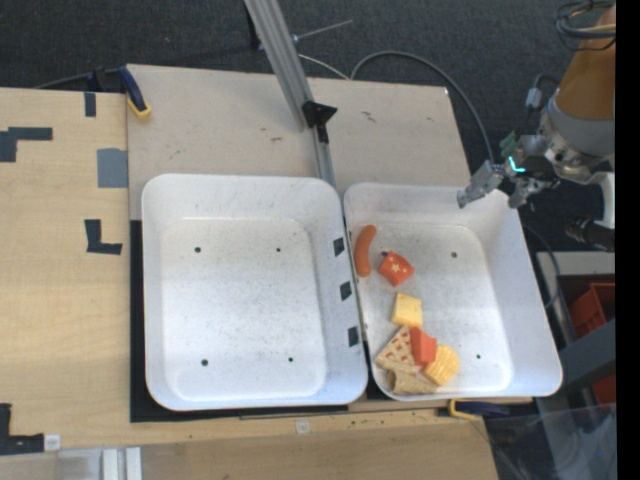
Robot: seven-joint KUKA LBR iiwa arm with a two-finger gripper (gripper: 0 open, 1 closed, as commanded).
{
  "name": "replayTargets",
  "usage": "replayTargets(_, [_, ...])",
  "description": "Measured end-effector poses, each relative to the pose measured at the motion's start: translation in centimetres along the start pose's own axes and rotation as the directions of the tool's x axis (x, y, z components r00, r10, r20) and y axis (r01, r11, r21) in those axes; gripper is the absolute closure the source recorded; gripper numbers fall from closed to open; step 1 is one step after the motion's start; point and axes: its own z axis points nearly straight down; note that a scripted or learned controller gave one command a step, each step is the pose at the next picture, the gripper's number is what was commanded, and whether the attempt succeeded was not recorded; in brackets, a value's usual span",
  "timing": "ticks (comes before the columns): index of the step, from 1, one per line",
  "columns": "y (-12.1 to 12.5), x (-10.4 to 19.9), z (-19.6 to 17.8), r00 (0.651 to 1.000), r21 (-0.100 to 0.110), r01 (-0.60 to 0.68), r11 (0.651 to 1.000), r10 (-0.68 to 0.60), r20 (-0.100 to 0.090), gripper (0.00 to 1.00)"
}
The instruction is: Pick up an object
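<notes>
Orange sausage-shaped piece [365, 250] lies at the right bin's [500, 268] left wall, red block [396, 268] just beside it, yellow and tan pieces [418, 353] clustered near the front edge. Hand [497, 183] hovers over that bin's far right corner, holding nothing; finger spread: cannot tell. Left bin [240, 288] adjoins on the worktop [200, 118].

I can read no text, label, brand or number anywhere from here. The grey tape patches on the surface [60, 298] are plain shapes, not letters. The two bins [240, 193] carry only dark specks and small holes, and the food pieces bear no print I can make out. The arm's orange band is unmarked too
</notes>
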Motion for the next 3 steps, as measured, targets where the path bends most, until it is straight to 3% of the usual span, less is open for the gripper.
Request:
replayTargets(1, [0.1,0.0,-0.3,1.000,-0.004,0.002,1.000,-0.002,0.002,0.00])
replayTargets(3, [-1.3,1.0,11.9,1.000,0.003,0.001,1.000,-0.001,0.000,0.00])
